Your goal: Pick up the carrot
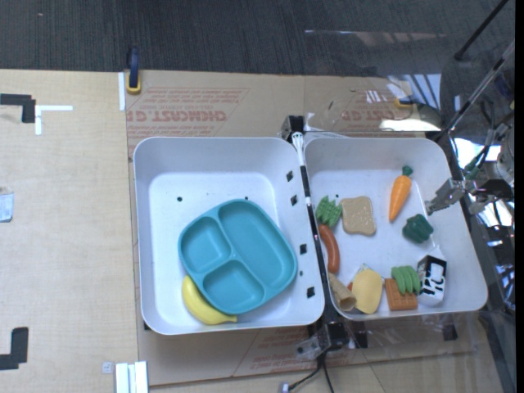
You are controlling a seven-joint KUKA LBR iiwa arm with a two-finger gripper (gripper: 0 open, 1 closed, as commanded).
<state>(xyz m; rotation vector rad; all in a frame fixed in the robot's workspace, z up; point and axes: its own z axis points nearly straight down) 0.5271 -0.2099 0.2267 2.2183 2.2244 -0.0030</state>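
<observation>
though its tip blurs, pincer [438, 201] nears carrot [399, 196].

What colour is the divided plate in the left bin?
The divided plate is teal blue, seen plainly in the camera view.

Premises: a robotics test lab, not a kitchen. Evidence: two shallow white bins [147, 244] clipped side by side on a plywood bench [65, 244]; flattened printed cardboard [188, 113] laid under the bins; clamps [133, 70] and black brackets [18, 105] on the bench; cables [311, 375] at the front edge; plastic toy food [358, 216] as test pieces; dark carpet [246, 15] beyond
</observation>
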